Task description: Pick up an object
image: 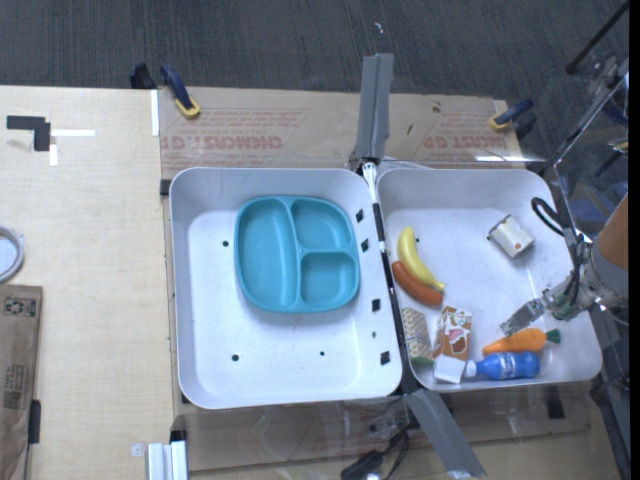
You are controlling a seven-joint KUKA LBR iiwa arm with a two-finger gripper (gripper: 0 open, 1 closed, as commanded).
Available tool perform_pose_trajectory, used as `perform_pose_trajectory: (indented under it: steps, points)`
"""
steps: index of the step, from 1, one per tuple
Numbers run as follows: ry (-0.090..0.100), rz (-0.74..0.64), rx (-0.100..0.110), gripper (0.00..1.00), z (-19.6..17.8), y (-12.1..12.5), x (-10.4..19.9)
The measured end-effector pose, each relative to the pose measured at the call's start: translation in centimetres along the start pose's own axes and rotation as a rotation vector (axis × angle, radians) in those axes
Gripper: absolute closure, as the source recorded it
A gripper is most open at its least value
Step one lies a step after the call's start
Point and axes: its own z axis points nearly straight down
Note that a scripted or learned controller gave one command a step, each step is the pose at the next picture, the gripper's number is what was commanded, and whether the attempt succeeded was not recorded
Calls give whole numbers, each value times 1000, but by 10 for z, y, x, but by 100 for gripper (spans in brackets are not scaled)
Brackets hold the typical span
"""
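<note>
While my gripper (528,314) hangs just above the toy carrot (517,342) in the right bin (470,183), I cannot tell its finger state. Beside the carrot lie a blue bottle (508,367), printed carton (454,334), banana (418,258) and hot dog (417,284). Left of them, the left bin (200,298) holds a teal divided plate (297,253). No writing is legible on them.

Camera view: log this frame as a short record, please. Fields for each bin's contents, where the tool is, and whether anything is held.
left bin: blue divided plate
right bin: banana, hot dog, carton, carrot, blue bottle, snack packs
tool: low in right bin, just above the carrot
held: nothing seen between the tool's fingers
</note>
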Motion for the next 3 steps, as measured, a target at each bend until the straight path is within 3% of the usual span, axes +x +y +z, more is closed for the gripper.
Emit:
perform_pose_trajectory:
  steps: [1, 2, 3]
  points:
    - [2, -10, 4, 0, 14, -2, 1]
    - [2, -7, 2, 100, 5, -1, 0]
    - [1, -28, 5, 100, 19, -3, -3]
